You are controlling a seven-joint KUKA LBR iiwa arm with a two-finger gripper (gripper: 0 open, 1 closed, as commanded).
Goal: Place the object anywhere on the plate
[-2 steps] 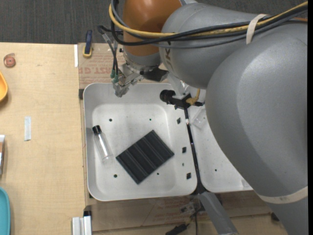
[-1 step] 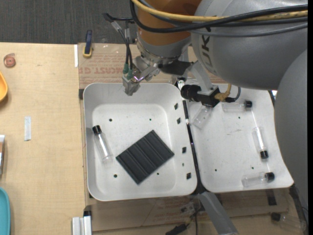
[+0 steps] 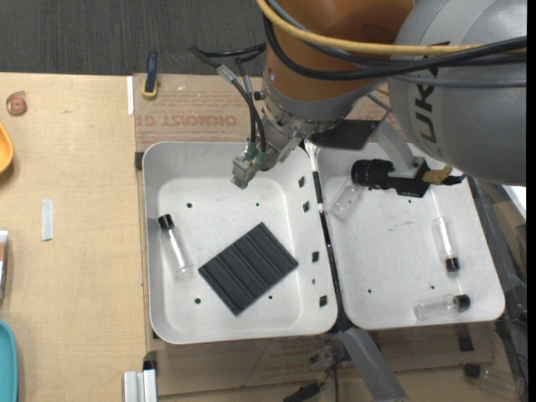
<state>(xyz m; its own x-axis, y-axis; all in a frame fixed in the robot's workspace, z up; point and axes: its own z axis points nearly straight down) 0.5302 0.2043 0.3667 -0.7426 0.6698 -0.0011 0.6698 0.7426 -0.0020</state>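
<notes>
2 white bins on a pale wooden bench.
In the left bin (image 3: 155, 249), a capped vial (image 3: 173, 245) lies beside the ridged black plate (image 3: 249, 268); the gripper (image 3: 244, 171) hangs above its far edge, grip unclear; the right bin (image 3: 486, 308) holds 3 vials.

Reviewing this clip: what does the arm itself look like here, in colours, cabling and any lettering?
The arm is a bulky, rounded grey casing with a wide orange band above the wrist. Part of dark lettering runs along the grey shell. A yellow cable and several black cables loop across the band. Below it sits a grey metal wrist flange, with thin wires leading to a small grey and green part.
</notes>
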